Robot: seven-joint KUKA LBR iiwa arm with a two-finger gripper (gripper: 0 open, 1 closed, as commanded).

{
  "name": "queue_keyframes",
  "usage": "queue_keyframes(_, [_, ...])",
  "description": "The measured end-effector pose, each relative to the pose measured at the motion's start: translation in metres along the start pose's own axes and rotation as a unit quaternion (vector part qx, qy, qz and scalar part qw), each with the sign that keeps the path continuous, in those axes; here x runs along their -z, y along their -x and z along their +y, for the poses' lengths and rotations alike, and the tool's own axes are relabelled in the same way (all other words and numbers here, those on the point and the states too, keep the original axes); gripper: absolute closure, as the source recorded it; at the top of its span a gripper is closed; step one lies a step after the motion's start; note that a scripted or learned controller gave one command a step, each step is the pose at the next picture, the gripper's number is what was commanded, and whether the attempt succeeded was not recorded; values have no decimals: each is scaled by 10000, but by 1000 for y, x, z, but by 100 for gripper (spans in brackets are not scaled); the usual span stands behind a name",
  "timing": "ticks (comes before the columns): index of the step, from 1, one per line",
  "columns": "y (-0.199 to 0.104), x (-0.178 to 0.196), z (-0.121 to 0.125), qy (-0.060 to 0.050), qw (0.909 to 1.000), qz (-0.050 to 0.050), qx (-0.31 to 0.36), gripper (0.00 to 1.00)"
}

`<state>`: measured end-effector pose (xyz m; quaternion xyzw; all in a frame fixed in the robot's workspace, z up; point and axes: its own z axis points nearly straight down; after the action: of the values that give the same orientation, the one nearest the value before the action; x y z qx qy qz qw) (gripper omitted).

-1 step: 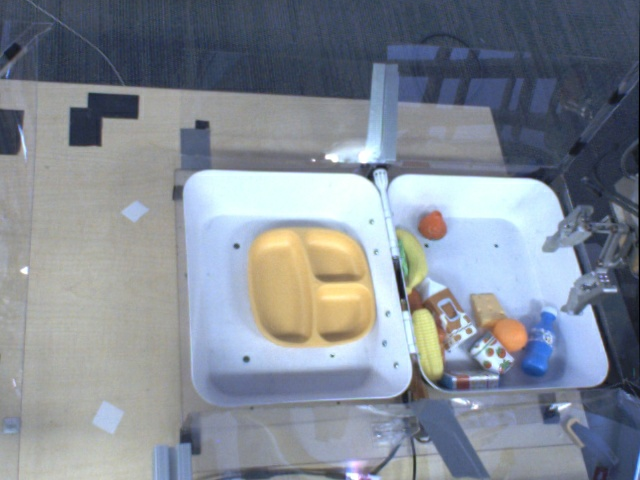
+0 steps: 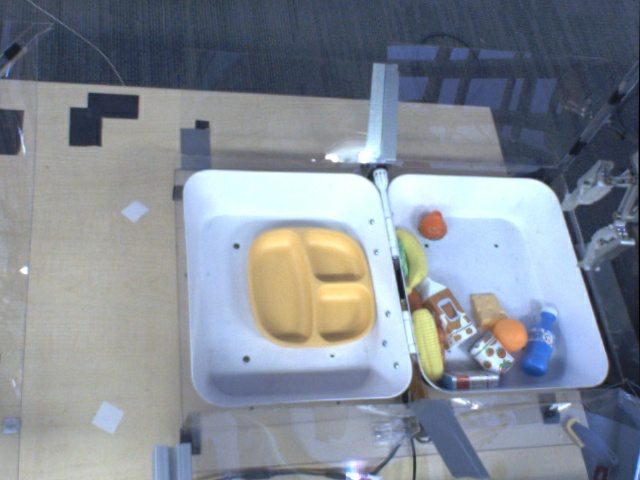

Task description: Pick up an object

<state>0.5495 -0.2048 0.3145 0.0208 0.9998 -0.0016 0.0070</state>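
The right bin point(image 2: 500, 203) holds several small objects. A red-orange ball point(image 2: 432, 225) lies alone near its far left. A yellow-green banana point(image 2: 411, 258) and a corn cob point(image 2: 428, 343) lie along the left wall. Crowded at the near side are an orange-and-white box point(image 2: 453, 318), a tan block point(image 2: 487, 309), an orange point(image 2: 510, 334), a blue bottle point(image 2: 540, 343), a patterned cube point(image 2: 490, 353) and a red tube point(image 2: 470, 379). My gripper point(image 2: 592, 220) is at the view's right edge, just outside the bin's right wall. Its two pale fingers are spread with nothing between them.
The left bin point(image 2: 215, 268) holds a yellow sectioned plate point(image 2: 310, 286) in its middle. A metal post point(image 2: 384, 108) stands behind the divider between the bins. The far half of the right bin's floor is bare apart from the ball.
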Motion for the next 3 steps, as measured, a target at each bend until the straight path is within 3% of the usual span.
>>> queue_keyframes(1, [-1, -40, 0, 10, 9990, 30, 441, 0])
queue_keyframes(2, [46, -146, 11, 32, 10000, 80, -44, 0])
queue_keyframes(3, [20, -221, 0, -8, 9938, -53, -1110, 0])
